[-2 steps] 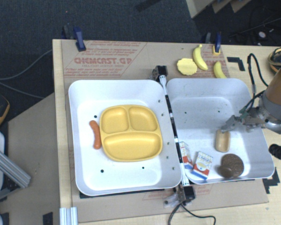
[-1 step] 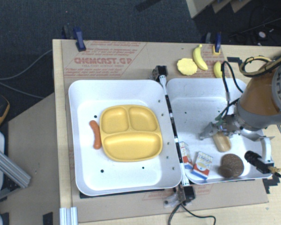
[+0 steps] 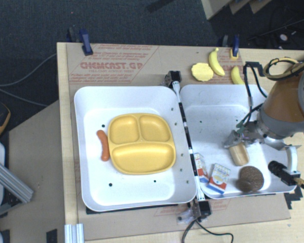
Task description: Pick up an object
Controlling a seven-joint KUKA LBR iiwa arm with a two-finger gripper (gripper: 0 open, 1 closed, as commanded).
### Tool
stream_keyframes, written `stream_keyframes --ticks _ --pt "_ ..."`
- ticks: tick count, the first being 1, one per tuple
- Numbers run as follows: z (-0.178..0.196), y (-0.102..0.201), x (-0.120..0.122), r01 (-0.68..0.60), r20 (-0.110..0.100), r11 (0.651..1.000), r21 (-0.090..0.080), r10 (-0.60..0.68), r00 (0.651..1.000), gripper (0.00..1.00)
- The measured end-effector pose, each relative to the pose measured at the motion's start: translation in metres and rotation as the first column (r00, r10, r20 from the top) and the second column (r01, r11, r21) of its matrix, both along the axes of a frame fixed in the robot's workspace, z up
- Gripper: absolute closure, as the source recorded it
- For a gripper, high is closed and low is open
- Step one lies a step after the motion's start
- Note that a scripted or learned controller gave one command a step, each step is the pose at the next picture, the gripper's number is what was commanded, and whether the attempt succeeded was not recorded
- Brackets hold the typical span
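My gripper (image 3: 236, 137) is low in the right bin (image 3: 213, 105), toward its right side, under the grey arm with the orange band. A small tan block (image 3: 239, 155) lies just in front of the gripper, touching or nearly touching its tip. A round brown ball (image 3: 251, 179) rests close to the block, near the bin's front right corner. A small white, red and blue carton (image 3: 220, 176) lies at the front edge. A second small packet (image 3: 199, 166) leans by the divider between the bins.
The left bin (image 3: 91, 110) holds a yellow divided plate (image 3: 141, 143) with an orange sausage (image 3: 104, 145) along its left side. Behind the right bin, on the bench, lie two bananas (image 3: 216, 62) (image 3: 236, 75) and a yellow lump (image 3: 202, 72). Black cables (image 3: 251, 80) hang near the arm.
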State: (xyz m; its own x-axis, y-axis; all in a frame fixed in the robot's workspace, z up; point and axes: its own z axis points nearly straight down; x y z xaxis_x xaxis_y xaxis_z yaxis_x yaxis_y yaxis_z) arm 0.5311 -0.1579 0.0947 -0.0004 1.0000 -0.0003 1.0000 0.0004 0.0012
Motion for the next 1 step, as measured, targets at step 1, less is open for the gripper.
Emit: stream_keyframes --ticks 1 --pt "0.0955 0.0903 0.0215 -0.009 0.008 1.000 0.001 0.009 1.000 1.00"
